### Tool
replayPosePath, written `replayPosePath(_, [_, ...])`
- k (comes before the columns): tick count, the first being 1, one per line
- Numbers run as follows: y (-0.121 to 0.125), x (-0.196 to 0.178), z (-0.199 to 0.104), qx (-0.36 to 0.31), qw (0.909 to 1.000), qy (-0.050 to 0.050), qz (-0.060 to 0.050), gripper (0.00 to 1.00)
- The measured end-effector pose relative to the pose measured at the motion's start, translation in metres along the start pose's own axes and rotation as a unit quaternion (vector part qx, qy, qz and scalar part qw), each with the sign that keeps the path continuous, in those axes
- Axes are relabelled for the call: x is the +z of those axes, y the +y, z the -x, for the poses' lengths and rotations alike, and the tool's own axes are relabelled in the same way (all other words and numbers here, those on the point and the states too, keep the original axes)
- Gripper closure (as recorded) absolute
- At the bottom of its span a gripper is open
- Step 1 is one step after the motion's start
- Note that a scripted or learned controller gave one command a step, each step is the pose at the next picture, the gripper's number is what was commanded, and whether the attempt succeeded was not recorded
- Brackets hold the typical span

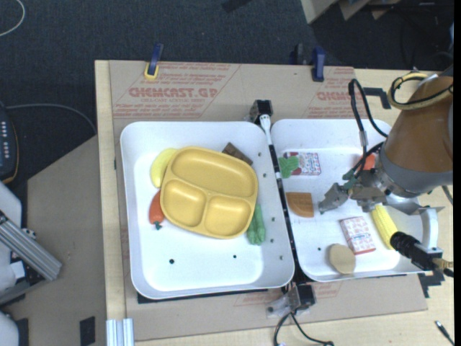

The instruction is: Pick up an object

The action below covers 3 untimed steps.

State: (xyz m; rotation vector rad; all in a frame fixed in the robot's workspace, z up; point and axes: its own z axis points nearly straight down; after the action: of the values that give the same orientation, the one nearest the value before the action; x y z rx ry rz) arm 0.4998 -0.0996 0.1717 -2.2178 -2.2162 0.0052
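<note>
I cannot tell the claw (pixel 333 199) state; the brown block (pixel 300 205) beside it looks light and stiff, so I grip its sides.

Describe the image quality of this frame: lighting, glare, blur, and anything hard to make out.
Camera view: even, soft light with faint shadows; the white bins look bright, nearly washed out, with mild glare on the yellow divided plate. The gripper is small and slightly soft, so its fingers' state is unclear. The items peeking from under the plate are too hidden to identify.
</note>
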Motion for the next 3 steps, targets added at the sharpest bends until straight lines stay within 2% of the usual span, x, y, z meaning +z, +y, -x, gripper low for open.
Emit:
replayPosePath(2, [0.001, 0.089, -0.01, 0.0, 1.0, 0.0, 0.001, 0.0])
replayPosePath(3, [0.002, 0.077, -0.009, 0.001, 1.0, -0.001, 0.004, 1.0])
